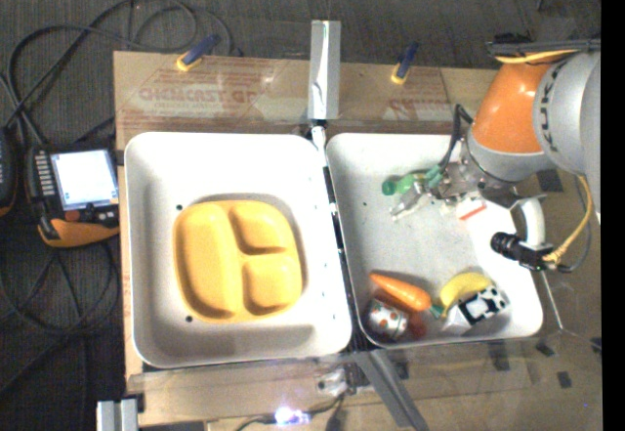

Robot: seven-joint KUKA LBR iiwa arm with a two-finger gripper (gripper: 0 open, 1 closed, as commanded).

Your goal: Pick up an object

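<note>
Gripper point(415, 196) is hovering in the right bin point(439, 253), fingers seemingly apart by a green object point(394, 187); risking closing on nothing, nudging it away.

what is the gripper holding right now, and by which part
It cannot be told. The gripper sits against a small green object in the right bin, but its fingers are too small and blurred to show a hold.

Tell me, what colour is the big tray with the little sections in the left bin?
Yellow. The tray shows best in the camera view.
</note>
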